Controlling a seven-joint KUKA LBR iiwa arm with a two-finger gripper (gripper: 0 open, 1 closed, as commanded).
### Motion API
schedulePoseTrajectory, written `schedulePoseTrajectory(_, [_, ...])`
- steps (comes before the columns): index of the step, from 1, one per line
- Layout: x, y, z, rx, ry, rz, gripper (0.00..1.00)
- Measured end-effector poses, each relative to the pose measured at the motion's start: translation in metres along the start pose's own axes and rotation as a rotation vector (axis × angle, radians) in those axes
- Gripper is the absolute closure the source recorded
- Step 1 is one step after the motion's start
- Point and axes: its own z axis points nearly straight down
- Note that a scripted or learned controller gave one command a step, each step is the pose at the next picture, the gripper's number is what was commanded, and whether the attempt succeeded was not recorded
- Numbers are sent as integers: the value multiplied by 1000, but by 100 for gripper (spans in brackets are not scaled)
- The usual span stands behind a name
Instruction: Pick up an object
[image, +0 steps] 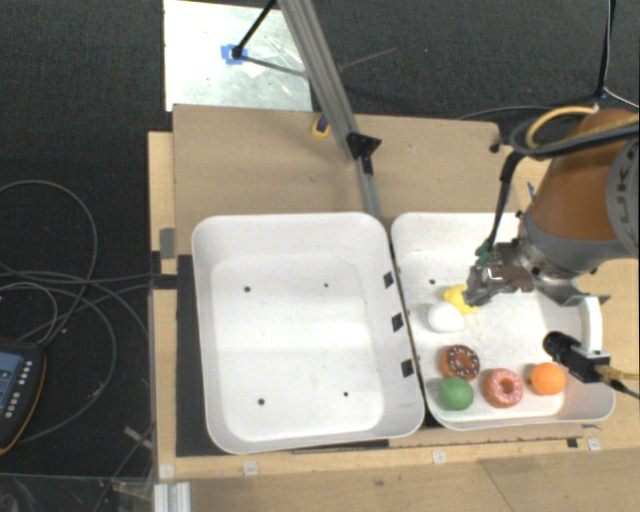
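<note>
In the right bin (430, 240), my gripper (476, 292) reaches down onto a small yellow object (456, 297), touching or just above its right side. A white egg-shaped object (445, 318) lies just below the yellow one. Along the bin's front sit a chocolate sprinkled donut (460, 361), a green ball (456, 393), a pink frosted donut (502, 387) and an orange ball (547, 378). The arm's orange wrist band (580, 190) hangs over the bin's right part and hides it.
The left bin (290, 330) lies beside the right one, joined by black clips (397, 322) along the shared rim. A grey pole (335, 95) slants across the bench at the back. Cables and a pendant (15, 385) lie on the floor at left.
</note>
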Motion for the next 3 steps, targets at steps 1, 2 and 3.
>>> schedulePoseTrajectory(1, [56,10,-11,0,1,1,100])
schedulePoseTrajectory(2, [107,5,-8,3,0,1,100])
schedulePoseTrajectory(3, [160,10,-18,1,0,1,100])
